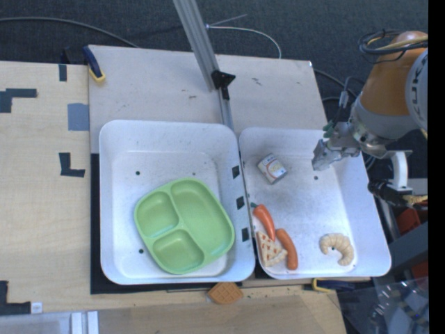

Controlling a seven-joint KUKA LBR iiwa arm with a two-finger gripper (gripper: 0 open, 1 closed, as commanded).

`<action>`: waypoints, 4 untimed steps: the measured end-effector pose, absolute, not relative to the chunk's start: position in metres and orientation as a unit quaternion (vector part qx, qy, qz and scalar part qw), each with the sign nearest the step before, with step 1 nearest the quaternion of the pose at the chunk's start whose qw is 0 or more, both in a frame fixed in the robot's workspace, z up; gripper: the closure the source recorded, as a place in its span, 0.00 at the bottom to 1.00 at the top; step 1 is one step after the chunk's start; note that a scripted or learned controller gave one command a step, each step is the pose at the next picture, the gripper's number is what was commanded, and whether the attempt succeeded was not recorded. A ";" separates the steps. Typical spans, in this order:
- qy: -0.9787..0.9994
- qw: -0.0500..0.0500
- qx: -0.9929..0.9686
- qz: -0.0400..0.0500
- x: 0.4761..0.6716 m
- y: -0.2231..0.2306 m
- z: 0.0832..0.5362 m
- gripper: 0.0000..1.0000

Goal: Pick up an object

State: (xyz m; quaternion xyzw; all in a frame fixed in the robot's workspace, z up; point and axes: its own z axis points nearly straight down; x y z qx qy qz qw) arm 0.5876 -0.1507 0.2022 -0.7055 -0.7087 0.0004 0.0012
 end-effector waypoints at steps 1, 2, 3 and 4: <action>-0.709 0.002 -0.705 0.000 0.565 -0.093 0.209 1.00; -0.709 0.002 -0.705 0.001 0.547 -0.050 0.210 1.00; -0.710 0.001 -0.704 0.000 0.546 0.004 0.213 1.00; -0.710 0.002 -0.704 0.000 0.534 0.064 0.223 1.00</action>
